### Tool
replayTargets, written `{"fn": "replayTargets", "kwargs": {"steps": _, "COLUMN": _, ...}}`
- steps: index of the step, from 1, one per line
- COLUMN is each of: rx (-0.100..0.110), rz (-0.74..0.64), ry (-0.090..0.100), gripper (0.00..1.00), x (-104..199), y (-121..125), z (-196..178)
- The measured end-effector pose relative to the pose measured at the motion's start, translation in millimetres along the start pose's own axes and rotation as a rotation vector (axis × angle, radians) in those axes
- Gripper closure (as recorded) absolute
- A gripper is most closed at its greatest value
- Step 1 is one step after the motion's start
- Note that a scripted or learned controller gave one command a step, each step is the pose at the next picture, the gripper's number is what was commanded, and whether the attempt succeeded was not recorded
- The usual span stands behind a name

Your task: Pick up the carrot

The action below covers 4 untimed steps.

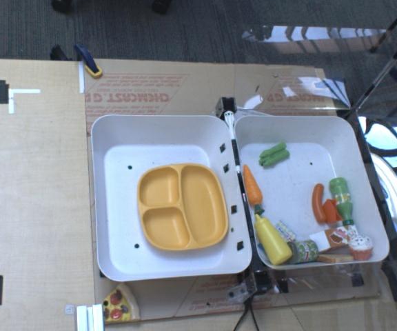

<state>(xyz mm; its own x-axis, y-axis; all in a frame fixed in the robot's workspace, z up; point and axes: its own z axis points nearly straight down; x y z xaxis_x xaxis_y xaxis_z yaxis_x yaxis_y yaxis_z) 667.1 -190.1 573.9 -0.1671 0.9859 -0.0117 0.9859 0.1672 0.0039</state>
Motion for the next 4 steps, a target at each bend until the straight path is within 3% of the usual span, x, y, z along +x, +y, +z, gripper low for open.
{"fn": "replayTargets", "kwargs": {"steps": 1, "rx": 0.0, "rz": 0.001, "ry": 0.0, "gripper": 0.0, "x": 0, "y": 0, "z": 0}}
{"fn": "replayTargets", "kwargs": {"steps": 2, "rx": -0.003, "rz": -0.003, "ry": -0.003, "gripper": 1.0, "x": 1, "y": 2, "z": -9}}
{"fn": "replayTargets", "kwargs": {"steps": 3, "rx": -0.003, "rz": -0.003, "ry": -0.003, "gripper": 0.0, "x": 1, "y": 2, "z": -9}}
{"fn": "replayTargets", "kwargs": {"steps": 4, "rx": -0.007, "rz": -0.007, "ry": -0.006, "gripper": 1.0, "x": 2, "y": 3, "z": -19}}
